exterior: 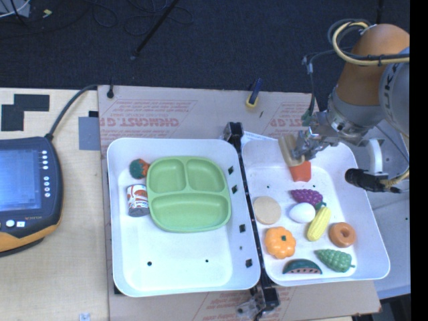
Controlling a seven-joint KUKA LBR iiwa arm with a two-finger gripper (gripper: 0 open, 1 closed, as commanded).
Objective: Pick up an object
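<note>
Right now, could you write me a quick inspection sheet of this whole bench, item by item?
Surface: two white bins side by side, left bin and right bin, on a cardboard sheet.
Job's things: right bin holds an orange block, grapes, egg, corn, cookie, pumpkin, donut, watermelon slice.
Clutter: left bin holds a green tray and a can.
Gripper: directly above the orange block.
Cables: yellow loop on the arm.
Surroundings: control tablet at left.
</note>
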